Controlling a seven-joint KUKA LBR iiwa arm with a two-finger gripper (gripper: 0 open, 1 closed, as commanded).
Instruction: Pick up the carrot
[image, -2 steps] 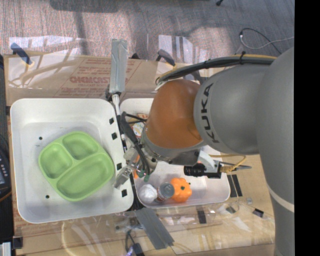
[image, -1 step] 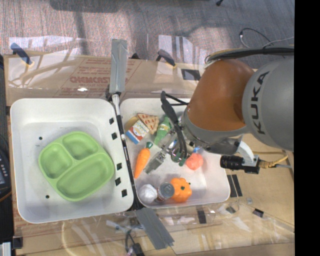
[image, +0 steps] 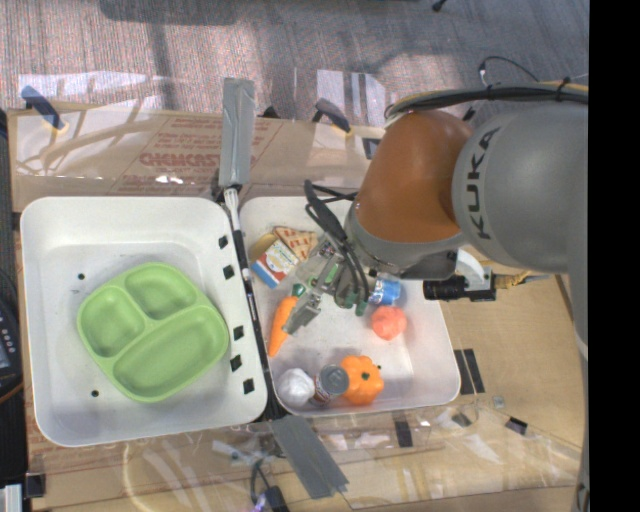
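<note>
- we saw the end effector (image: 310, 305) low in the right bin (image: 440, 345), its fingers pointing down-left from the grey arm (image: 500, 190).
- the carrot (image: 281, 324) lay just left of the end effector's tip, close enough that we could not tell whether they touched, its narrow end pointing down along the bin's left wall.
- we could not tell whether the end effector was spread or clenched; nothing showed plainly between its fingers.
- up-left of the end effector lay a small box (image: 272, 262) and a cracker-like piece (image: 296, 240).
- to its right sat a blue item (image: 385, 292) and a round peach-coloured ball (image: 389, 322).
- below it sat a small pumpkin (image: 362, 380), a can (image: 332, 381) and a whitish lump (image: 295, 384).
- far to its left, a green divided plate (image: 152, 330) lay in the left bin (image: 50, 260).
</note>
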